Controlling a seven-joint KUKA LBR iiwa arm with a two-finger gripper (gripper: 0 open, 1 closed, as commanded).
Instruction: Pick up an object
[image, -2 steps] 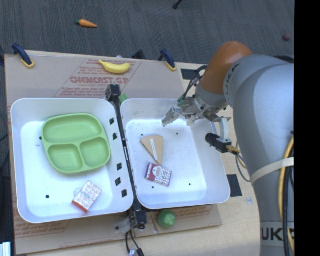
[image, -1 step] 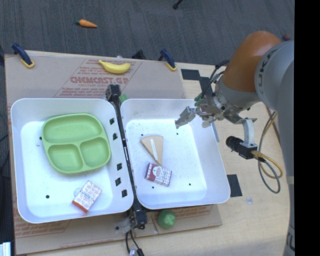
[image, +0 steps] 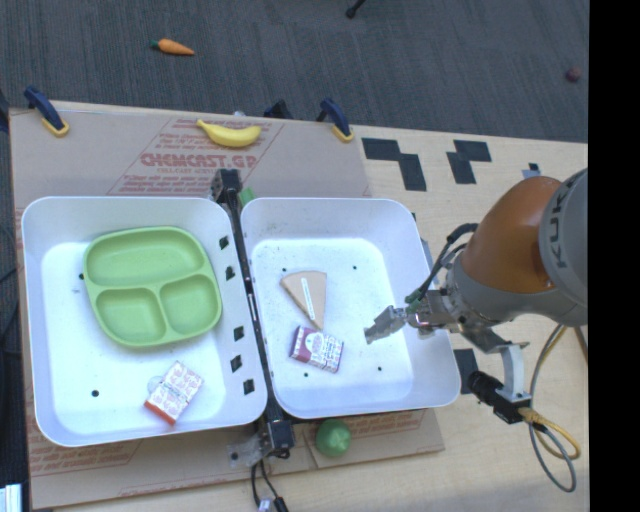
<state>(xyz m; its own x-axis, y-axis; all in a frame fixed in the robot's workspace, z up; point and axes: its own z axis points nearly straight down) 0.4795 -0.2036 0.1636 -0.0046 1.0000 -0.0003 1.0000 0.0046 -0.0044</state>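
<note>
Purple carton (image: 317, 349): flat in right bin (image: 400, 225), beside wedge (image: 306, 294). Gripper (image: 385, 324): near, holding nothing; finger spread cannot be told. Risk: descent off-centre, nudging carton aside.

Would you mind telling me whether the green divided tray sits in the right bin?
No, the green divided tray lies in the left bin, beside a small red-and-white packet.

Grey arm (image: 520, 265) with orange band, reaching in from the right, claw (image: 385, 325) low and leftward.
</note>
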